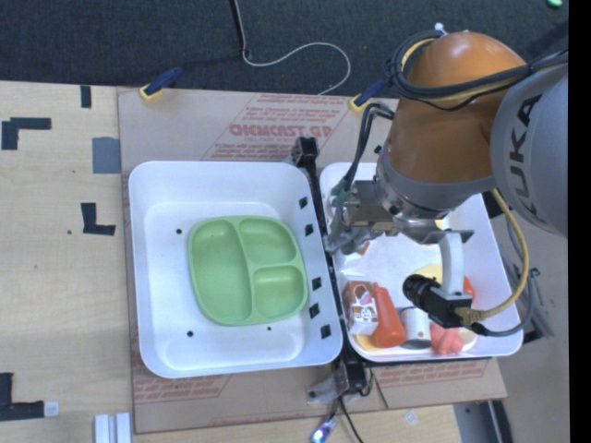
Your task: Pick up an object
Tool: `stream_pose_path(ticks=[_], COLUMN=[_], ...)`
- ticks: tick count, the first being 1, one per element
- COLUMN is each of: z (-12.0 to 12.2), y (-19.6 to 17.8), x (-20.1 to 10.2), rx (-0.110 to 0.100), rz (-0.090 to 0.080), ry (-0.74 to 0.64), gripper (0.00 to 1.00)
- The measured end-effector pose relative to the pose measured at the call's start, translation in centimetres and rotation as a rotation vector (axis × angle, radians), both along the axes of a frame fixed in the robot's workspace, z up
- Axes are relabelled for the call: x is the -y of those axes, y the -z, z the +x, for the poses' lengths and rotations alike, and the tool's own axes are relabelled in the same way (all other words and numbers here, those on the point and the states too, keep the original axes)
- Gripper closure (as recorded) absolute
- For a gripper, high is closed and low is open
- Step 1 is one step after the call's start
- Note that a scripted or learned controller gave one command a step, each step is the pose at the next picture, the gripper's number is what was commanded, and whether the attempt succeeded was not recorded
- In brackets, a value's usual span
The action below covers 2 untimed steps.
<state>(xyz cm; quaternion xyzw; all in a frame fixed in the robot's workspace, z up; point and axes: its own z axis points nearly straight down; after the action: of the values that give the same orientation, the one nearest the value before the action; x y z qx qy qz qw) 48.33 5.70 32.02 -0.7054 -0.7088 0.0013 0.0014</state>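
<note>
A green divided plate (247, 269) lies in the left bin (157, 210). In the right bin (494, 247), near its front, lie a red-orange object with a brown and white packet (369, 309), a yellow piece (369, 342) beneath them and a pink-red piece (448, 340) at the front right. My gripper (355, 229) hangs over the right bin's left side, beside the divider between the bins, just above the packet. The large wrist hides much of the right bin.
Both bins sit on a cardboard sheet (268, 132) on a wooden bench. A black clip row (314, 238) runs along the wall between the bins. A thin cable (277, 58) curls on the dark floor beyond.
</note>
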Motion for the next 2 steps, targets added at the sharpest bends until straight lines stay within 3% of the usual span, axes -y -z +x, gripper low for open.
stream_pose_path(ticks=[1, 2], z=[0.0, 0.0], y=[-3.8, -6.3], x=[-4.1, -3.4], rx=[0.005, 0.004], rz=[0.002, 0.000], ry=[-0.002, 0.002], gripper=[1.00, 1.00])
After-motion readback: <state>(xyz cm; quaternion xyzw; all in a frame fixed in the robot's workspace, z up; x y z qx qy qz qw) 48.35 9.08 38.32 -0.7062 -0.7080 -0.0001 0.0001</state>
